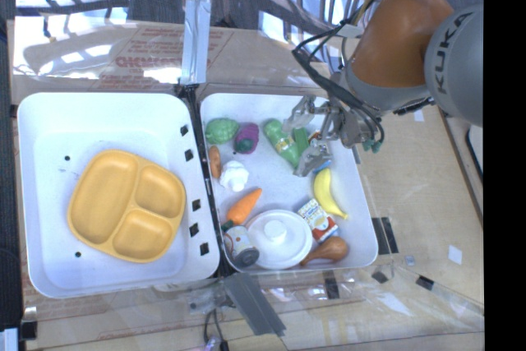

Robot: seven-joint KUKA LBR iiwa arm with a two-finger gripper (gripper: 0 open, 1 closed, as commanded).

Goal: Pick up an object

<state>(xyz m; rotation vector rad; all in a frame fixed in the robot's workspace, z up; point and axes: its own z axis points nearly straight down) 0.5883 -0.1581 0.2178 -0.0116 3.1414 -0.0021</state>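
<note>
The right bin (355,177) holds several toy foods. My gripper (306,136) hangs over its far right part, open, with one finger (300,113) toward the back and the other toward the front. A green bottle-like item (284,140) lies just left of the fingers and partly beneath them; I cannot tell whether they touch it. A yellow banana (328,194) lies just in front of the gripper. To the left are a purple eggplant (245,137) and a green leafy piece (220,130).
Also in the right bin: a carrot (244,205), a white lump (234,175), a white bowl (278,238), a small carton (316,218), a brown gourd (326,251) and a can (238,247). The left bin (41,127) holds a yellow divided plate (126,204).
</note>
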